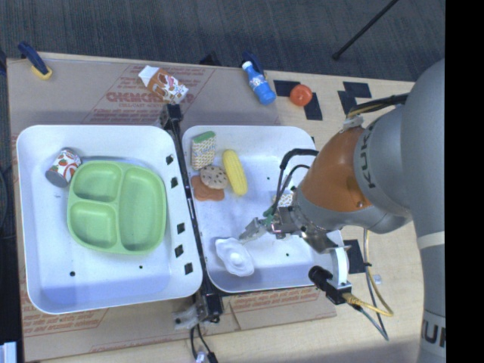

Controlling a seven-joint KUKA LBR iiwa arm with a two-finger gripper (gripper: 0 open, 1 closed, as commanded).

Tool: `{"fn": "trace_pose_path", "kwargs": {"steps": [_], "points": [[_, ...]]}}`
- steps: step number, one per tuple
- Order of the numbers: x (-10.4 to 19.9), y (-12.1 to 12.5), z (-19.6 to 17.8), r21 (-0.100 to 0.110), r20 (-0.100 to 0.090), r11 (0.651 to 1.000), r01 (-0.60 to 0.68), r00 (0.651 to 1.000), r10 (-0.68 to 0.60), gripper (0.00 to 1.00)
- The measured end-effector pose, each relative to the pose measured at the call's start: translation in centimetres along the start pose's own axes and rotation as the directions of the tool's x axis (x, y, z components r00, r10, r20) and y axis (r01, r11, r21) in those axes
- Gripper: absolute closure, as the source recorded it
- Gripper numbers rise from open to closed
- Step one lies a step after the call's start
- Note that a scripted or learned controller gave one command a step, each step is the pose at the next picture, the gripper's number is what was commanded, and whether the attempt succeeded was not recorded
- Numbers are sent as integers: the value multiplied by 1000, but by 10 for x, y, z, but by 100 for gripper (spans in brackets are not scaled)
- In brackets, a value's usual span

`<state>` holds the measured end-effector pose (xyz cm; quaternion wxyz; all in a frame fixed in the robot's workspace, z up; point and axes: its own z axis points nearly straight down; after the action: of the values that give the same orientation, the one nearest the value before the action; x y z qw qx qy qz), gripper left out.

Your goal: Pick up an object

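arm: grey KUKA (378, 165) coming in from the right, orange band sitting over the right bin's right side

gripper: the gripper (253, 231) hangs low over the right bin, tip pointing left toward the white piece, near it but I'd say not touching

jaws: honestly can't tell if they're spread or pinched, it's too small and blurry at the tip; nothing visibly sits between them

right bin: white bin (291, 146) holding the toy food, all of it in the left half

corn: yellow corn cob (235, 172) lying lengthwise near the top middle, well apart from the gripper

cookie: round chocolate chip cookie (214, 176) just left of the corn, resting on a brownish orange piece (206, 192) that pokes out under it

cracker thing: pale ribbed block with a green top (203, 149) in the top left corner, just above the cookie

white piece: white lumpy object (234, 255) near the bottom edge, just below and left of the gripper tip, closest thing to it

left bin: white bin (38, 225) with a green divided plate (117, 206) in the middle, three compartments

can: small red and white patterned item (64, 165) at the plate's upper left corner, touching or nearly touching its rim

bench stuff: blue bottle (259, 82) and an orange ball (301, 94) behind the right bin, a crumpled snack wrapper (162, 84) behind the seam between the bins, a blue and yellow clamp (34, 60) at the far left corner
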<state>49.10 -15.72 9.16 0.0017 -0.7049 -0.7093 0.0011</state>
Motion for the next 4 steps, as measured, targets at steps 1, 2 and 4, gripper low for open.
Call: {"fn": "trace_pose_path", "kwargs": {"steps": [1, 2, 4], "points": [[6, 77, -113, -5, 2, 1000, -1, 1000, 1, 0], [-11, 11, 1, 1, -1, 1000, 0, 1000, 0, 0], [39, 33, -22, 3, 0, 1000, 0, 1000, 0, 0]]}}
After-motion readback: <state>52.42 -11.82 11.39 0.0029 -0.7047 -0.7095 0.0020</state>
